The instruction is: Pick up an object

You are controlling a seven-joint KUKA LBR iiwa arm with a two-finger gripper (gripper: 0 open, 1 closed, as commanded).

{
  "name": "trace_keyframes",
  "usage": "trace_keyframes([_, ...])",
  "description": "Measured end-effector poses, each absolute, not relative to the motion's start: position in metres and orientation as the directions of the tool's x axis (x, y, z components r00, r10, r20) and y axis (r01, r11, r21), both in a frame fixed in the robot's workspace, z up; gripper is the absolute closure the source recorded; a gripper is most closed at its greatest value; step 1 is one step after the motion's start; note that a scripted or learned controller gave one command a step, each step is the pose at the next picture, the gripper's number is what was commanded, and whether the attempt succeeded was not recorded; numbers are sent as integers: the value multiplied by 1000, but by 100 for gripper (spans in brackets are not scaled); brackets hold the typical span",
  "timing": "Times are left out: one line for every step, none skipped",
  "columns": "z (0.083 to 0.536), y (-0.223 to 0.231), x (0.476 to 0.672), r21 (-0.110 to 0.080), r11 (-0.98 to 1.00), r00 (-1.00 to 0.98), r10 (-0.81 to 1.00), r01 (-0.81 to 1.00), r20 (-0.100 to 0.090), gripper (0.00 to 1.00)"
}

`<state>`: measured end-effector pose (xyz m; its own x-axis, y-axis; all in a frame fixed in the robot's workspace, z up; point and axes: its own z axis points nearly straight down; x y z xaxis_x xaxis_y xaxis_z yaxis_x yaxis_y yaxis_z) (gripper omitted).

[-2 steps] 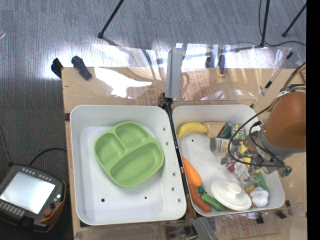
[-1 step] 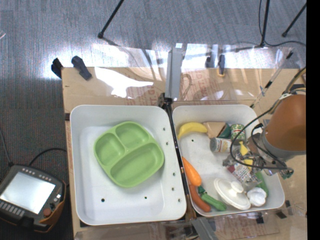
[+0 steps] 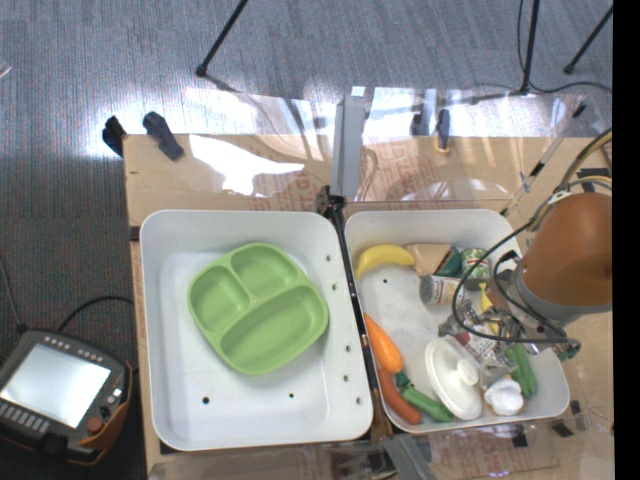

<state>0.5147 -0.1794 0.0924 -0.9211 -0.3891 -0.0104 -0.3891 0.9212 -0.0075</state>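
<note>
Arm reaching down into the crowded right bin, left bin holding a plate.

A green divided plate lies in the left bin. The right bin holds a banana near its upper left, an orange carrot below it, a white lid, a small can and green toy vegetables. The arm hangs over the bin's right side; the gripper is buried in cables and clutter, so its opening cannot be told.
</note>
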Motion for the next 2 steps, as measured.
trace_keyframes([106,-178,521,-15,921,-920,-391,-390,-29,100])
trace_keyframes([86,-118,561,4,807,-807,-591,-591,-2,100])
